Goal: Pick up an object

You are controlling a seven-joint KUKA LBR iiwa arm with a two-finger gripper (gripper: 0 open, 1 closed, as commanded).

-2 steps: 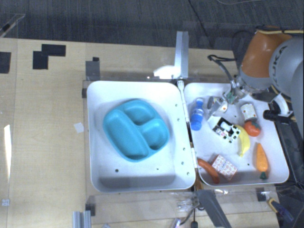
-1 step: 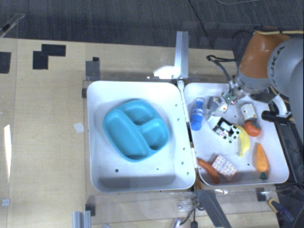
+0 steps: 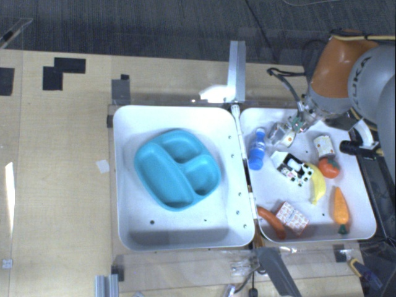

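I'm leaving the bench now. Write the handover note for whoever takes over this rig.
Gripper: low in the right white bin, near its back left area; finger state unclear, and nothing visibly held.
Right bin contents: blue plastic bottle beside the gripper, black-and-white patterned block, yellow banana, red tomato-like toy, orange carrot, small white cylinder, checkered red-and-white packet, reddish sausage-shaped piece.
Left white bin: blue divided plastic tray.
Done: arm brought down among the objects.
Left: grasp one object and lift it.
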